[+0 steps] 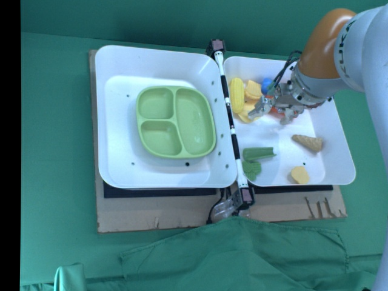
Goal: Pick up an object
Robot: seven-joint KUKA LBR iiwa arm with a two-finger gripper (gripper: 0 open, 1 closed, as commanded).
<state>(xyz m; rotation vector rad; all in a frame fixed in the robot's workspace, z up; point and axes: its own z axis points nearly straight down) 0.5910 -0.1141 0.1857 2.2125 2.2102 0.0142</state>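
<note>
In the camera view you look down on a bench [54,162] covered with green cloth, and on it a brown cardboard sheet [157,220] carries two shallow white bins side by side. The left bin [121,65] holds a light green plate [176,122] with three compartments; the plate lies flat near the middle of that bin. Between the two bins runs a thin white and black bar [229,117], from 12 o'clock down to 6 o'clock.

The grey arm [357,41] with the orange band [324,38] comes in from 2 o'clock and reaches down into the right bin [336,144]. Its claw [274,106] is low in the upper left part of that bin, at about 11 o'clock from the bin's centre. The fingers look a little spread, one grey tip [259,110] pointing toward 9 o'clock, but you cannot tell surely if they are open or closed, and nothing shows clearly between them.

Just beside the claw, at its 9 o'clock, lies a yellow corn cob [237,94], and next to it some yellow-orange pieces [253,91]. A small blue ball [267,83] sits at 11 o'clock of the claw, very near. A red thing [277,110] shows under the claw, partly hidden.

Lower in the same bin, a brown cone [308,142] lies at 4 o'clock from the claw, well apart. A green pod [259,153] and a green leaf [251,169] lie at 6 o'clock near the bar, and an orange piece [299,175] rests near the bottom rim.
</note>
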